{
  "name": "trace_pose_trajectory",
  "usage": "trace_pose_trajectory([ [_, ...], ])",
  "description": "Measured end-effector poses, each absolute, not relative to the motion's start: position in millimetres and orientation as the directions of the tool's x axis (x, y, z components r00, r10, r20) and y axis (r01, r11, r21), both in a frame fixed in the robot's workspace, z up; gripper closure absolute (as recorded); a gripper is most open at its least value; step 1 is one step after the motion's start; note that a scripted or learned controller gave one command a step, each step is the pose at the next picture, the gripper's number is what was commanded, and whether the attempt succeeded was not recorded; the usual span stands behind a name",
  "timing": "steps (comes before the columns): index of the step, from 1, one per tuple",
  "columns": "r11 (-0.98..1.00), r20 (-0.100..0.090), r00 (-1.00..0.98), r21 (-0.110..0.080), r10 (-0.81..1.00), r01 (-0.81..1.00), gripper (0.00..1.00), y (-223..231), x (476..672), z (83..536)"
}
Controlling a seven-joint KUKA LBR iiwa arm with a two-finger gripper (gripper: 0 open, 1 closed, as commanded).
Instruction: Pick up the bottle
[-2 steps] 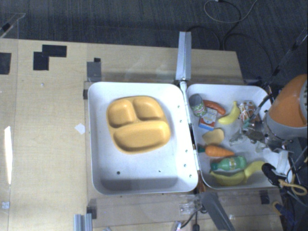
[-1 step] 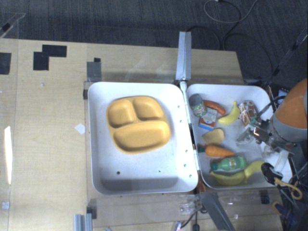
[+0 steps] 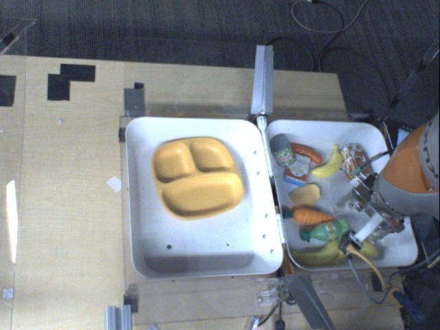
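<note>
Green bottle [image 3: 323, 231] is lying squeezed between carrot [image 3: 313, 216] and near banana [image 3: 322, 254], so my gripper [image 3: 359, 201] is risking grabbing those instead; I cannot tell if my jaws are spread.

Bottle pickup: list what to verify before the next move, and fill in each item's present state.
1. Green bottle located, in the right bin: ok.
2. Bottle's pose readable, lying on its side: ok.
3. Free room around the bottle: not ok. The carrot lies close along one side and a banana along the other.
4. Gripper lined up over the bottle: not ok. It sits off the bottle's end, toward the view's right.
5. Gripper carrying nothing: cannot tell.
</note>
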State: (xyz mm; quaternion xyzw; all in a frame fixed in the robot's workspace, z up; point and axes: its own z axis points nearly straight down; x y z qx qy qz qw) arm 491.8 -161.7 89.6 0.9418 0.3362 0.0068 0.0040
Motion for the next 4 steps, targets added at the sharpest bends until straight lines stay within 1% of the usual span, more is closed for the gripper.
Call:
trace_pose_trajectory([
  [1, -0.849, 0.012, 0.849, 0.006, 0.528, 0.528, 0.00, -162.5, 491.6, 89.3],
  [2, -0.978, 0.010, 0.978, 0.004, 0.208, 0.208, 0.00, -205.3, 490.6, 88.3],
  [3, -0.975, 0.006, 0.975, 0.000, 0.224, 0.224, 0.00, -178.4, 612.8, 87.0],
  [4, -0.954, 0.005, 0.954, 0.002, 0.301, 0.301, 0.00, -178.5, 641.4, 158.9],
])
